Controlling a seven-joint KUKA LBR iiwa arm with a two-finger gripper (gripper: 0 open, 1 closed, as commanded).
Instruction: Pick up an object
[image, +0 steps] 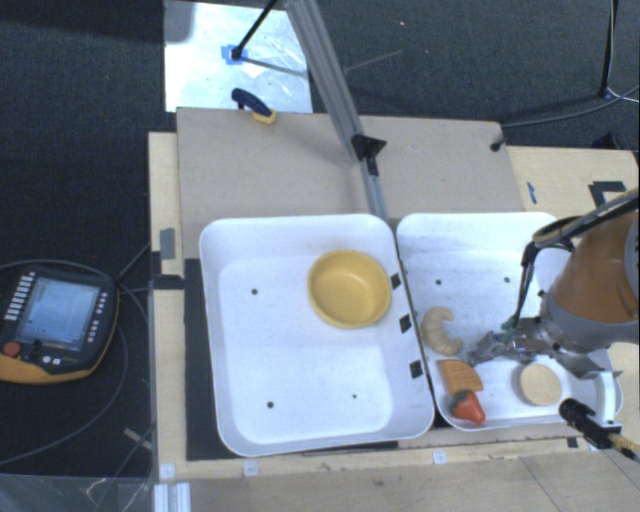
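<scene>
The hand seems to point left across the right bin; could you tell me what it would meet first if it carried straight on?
Probably the croissant, just beyond the hand; the orange block lies slightly below that line. The hand's height above them is unclear, so it might pass over.

Arm (600, 290) cut by right edge (wrist blurred).

You see the grey arm (600, 290) with its orange band reach in from the right, wrist bent low, gripper (492, 347) pointing leftward ahead of it.
</scene>
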